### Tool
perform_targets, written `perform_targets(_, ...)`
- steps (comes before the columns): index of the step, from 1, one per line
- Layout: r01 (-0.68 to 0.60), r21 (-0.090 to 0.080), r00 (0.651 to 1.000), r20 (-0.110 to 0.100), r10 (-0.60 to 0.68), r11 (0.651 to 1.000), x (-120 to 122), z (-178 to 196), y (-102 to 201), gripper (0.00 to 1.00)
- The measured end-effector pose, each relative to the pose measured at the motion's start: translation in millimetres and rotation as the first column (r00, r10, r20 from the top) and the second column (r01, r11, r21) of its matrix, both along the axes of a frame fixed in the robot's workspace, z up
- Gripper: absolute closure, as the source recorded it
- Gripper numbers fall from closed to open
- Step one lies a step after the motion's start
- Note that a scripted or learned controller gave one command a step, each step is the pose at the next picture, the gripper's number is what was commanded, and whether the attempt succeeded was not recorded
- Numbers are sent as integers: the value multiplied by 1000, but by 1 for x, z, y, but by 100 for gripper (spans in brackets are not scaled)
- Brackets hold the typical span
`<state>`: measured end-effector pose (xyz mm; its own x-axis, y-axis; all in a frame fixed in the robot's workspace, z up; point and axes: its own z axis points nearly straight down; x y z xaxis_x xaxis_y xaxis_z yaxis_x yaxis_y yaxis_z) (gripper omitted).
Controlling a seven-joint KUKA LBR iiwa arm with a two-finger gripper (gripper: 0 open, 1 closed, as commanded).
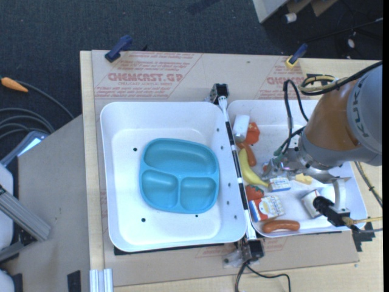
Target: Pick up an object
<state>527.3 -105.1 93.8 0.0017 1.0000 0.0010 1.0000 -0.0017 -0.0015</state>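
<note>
- A robotics lab, not a home.
- An industrial arm (346, 126) reaches over a worktop (97, 163) with two white bins (115, 181).
- Clamps (117, 48) pin a board; cables (24, 120) trail across dark carpet (121, 11).

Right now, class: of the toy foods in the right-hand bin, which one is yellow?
The banana, lying along the right bin's left wall. It is curved and yellow; the sausage at the bin's front is reddish-orange.
</note>
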Motion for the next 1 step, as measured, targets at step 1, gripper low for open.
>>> perform_targets(1, -3, 0, 1000, 1, 3, 1000, 4, 99, 53, 100)
